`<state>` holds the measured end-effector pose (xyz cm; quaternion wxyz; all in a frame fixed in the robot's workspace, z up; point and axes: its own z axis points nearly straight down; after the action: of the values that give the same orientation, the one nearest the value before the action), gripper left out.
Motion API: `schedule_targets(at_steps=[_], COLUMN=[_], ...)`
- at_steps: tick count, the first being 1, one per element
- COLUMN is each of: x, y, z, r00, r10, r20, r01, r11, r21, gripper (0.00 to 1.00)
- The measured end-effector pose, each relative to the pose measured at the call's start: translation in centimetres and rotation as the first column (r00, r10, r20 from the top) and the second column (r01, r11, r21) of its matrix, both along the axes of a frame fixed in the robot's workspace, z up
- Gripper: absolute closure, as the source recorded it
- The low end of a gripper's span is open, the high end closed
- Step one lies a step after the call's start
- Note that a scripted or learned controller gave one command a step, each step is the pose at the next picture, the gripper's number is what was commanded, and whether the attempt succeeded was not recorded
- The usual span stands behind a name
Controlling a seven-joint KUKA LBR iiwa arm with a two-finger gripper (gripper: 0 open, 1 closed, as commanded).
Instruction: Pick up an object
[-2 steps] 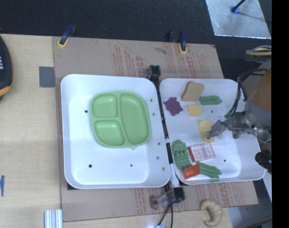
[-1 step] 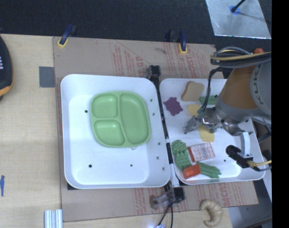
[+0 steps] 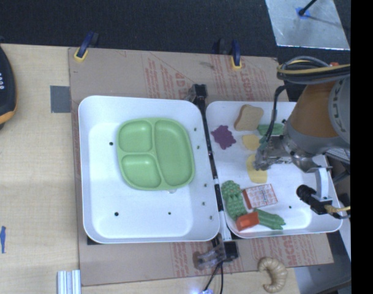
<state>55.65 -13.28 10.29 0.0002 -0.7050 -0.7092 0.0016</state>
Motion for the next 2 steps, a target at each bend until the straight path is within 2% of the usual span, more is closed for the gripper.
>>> schedule_targets(at_steps=[1, 2], x=[0.0, 0.0], y=[0.0, -0.1], z=[0.0, 1.0], r00=[1.0, 1.0], r10=[0.001, 0.001], r20=[-0.001, -0.001], r01=[-0.001, -0.001], r11=[1.0, 1.0], r21=[0.0, -0.001], gripper=[0.0, 1.0])
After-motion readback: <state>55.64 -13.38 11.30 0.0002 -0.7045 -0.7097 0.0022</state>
